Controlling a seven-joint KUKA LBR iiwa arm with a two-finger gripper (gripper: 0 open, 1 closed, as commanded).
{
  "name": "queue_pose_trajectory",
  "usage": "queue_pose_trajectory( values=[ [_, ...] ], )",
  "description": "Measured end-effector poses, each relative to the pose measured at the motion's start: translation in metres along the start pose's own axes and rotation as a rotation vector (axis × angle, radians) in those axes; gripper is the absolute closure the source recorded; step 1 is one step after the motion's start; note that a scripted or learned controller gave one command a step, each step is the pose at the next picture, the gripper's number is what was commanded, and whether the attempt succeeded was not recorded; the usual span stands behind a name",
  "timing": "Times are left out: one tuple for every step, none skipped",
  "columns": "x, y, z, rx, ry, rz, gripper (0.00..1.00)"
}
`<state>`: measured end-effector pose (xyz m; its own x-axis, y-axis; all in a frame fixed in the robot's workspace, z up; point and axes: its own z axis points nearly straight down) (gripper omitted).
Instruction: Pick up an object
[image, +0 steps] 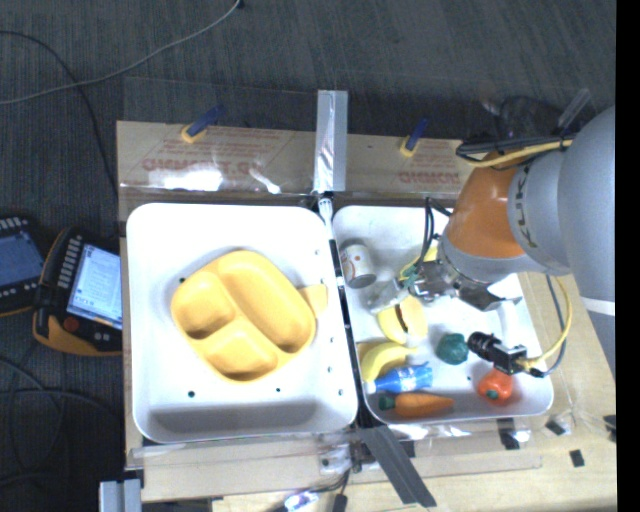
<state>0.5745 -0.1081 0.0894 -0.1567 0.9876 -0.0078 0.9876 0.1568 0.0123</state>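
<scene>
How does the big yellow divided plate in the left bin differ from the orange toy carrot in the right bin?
The yellow divided plate is broad, rounded and split into compartments; the orange toy carrot is slim and tapered. The plate is far larger, taking up much of the left white bin, while the carrot is one small item among several in the right white bin. The plate lies near its bin's middle; the carrot lies by the near wall. Both lie flat, untouched.

Left bin (150, 330): one yellow sectioned plate (243, 313), three compartments, lying tilted near centre. Cardboard sheet (260, 160) under clear film at 12 o'clock of the bins, with two yellow-and-blue clamps (203, 123) on its far edge, one left, one right. Silver tape strip (331, 140) runs along the seam between the bins. Handheld pendant (80, 295), screen lit, on dark carpet (300, 50) at 9 o'clock.
</scene>
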Motion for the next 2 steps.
queue_pose_trajectory(
  values=[
    [0.001, 0.001, -0.009, 0.001, 0.005, -0.002, 1.00],
    [0.060, 0.051, -0.093, 0.017, 0.007, 0.003, 1.00]
  ],
)
